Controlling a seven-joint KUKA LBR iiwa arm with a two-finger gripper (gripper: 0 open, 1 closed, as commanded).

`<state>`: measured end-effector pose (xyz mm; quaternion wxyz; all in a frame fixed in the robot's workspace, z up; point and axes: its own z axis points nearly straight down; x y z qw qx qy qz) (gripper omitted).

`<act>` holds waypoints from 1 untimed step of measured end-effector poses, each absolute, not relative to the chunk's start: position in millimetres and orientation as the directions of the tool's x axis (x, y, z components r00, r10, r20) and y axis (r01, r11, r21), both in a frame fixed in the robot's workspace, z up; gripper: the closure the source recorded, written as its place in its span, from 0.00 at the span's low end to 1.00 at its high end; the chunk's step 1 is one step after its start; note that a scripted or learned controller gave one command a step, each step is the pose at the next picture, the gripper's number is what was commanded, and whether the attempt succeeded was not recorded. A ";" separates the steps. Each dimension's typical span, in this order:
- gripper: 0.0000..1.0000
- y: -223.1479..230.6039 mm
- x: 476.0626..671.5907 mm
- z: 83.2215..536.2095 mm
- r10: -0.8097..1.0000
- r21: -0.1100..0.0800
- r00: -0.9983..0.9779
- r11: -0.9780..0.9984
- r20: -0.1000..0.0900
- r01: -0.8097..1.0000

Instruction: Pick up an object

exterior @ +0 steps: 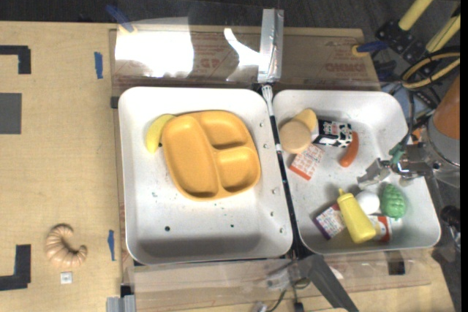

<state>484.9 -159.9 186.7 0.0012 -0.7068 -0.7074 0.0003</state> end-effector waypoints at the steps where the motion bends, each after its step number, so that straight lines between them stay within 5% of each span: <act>1: 0.00 -152.8 480.8 271.6 0.992 0.004 -0.127 0.127 -0.001 0.992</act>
